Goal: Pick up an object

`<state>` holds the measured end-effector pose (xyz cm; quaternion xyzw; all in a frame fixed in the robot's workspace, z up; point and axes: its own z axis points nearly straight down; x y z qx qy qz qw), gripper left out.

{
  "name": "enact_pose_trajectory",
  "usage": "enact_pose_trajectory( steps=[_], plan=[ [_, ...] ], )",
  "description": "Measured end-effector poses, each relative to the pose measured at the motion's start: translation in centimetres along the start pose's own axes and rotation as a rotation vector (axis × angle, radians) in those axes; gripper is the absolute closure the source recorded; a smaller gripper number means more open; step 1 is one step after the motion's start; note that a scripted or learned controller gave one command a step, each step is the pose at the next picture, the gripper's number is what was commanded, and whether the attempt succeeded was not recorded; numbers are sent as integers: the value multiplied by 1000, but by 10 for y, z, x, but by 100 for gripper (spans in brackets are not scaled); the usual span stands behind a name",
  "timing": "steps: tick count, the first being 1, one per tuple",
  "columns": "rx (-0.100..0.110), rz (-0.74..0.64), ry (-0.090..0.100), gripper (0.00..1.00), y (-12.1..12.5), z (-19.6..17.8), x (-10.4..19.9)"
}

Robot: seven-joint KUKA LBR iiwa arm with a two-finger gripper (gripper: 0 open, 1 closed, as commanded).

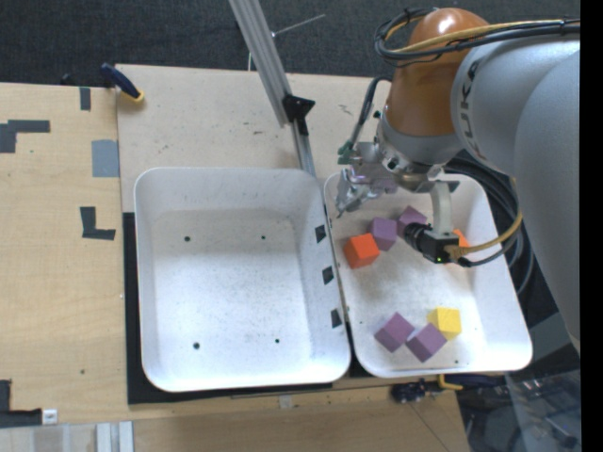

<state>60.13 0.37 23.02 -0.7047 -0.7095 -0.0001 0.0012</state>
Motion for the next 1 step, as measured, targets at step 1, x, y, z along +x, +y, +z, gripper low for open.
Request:
enact_pose_trajectory(
  steps=[1],
  plan=[
    [2,0,0,100,-13,10,55]
  ],
)
